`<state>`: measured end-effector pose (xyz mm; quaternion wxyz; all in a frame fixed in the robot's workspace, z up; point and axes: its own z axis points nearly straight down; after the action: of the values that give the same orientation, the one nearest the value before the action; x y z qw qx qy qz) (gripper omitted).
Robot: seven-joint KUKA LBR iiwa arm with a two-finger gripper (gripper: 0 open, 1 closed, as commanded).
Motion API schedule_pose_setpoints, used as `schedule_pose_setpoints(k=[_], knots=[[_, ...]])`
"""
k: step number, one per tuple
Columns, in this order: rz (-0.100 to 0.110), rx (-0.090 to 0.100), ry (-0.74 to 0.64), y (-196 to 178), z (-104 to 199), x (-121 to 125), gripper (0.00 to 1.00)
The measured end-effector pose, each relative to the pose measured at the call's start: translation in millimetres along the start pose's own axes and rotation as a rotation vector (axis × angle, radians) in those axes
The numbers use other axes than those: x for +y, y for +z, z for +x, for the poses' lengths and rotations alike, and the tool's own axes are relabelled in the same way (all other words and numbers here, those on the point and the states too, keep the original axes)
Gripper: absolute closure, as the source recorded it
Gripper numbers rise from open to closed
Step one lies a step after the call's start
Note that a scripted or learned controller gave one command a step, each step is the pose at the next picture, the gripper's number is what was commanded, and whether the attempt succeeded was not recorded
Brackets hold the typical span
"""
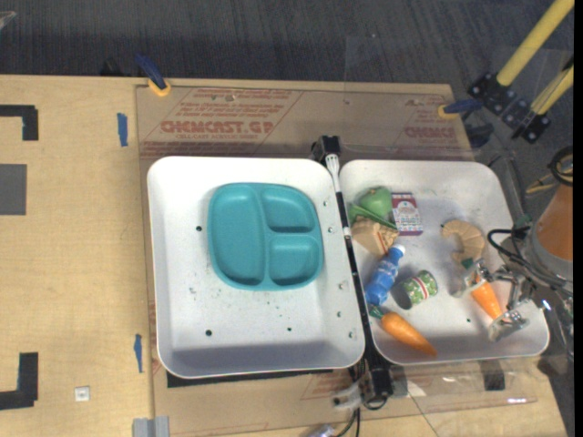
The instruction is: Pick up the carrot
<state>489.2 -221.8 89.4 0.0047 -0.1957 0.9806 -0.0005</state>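
Carrot [407, 332]: lies near-left in right bin [474, 173], unheld; gripper [496, 300] low at bin's right, orange piece between its fingers, apparently misgrasping; next move calls for release, then leftward reach.

The light is even and rather soft, and it seems to come from above. The two white bins are the brightest parts: the left bin [173, 271] looks almost washed out on its flat floor, and the right bin [455, 185] has a pale glare along its far wall. Shadows are short and weak; a thin dark shadow lies under the near edge of the left bin. The table [73, 271] is evenly lit, without hot spots. The dark floor beyond the far edge of the table is dim and grainy. The picture is slightly soft everywhere, and small things in the right bin have blurred outlines. At the right edge the arm [557, 230] is out of focus.
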Motion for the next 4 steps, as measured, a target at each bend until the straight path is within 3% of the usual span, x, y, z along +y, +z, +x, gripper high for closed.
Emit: schedule_pose_setpoints(k=[1, 2, 3, 4], knots=[[0.008, -0.003, -0.045, -0.7, -10.6, 18.8, 0.0], [0.011, -0.008, -0.714, -1.2, -26.9, 46.5, 0.0], [0.008, -0.009, -1.115, -0.6, -9.9, 31.9, 0.0], [-0.002, -0.008, -0.744, 0.0, 1.9, 6.0, 0.0]])
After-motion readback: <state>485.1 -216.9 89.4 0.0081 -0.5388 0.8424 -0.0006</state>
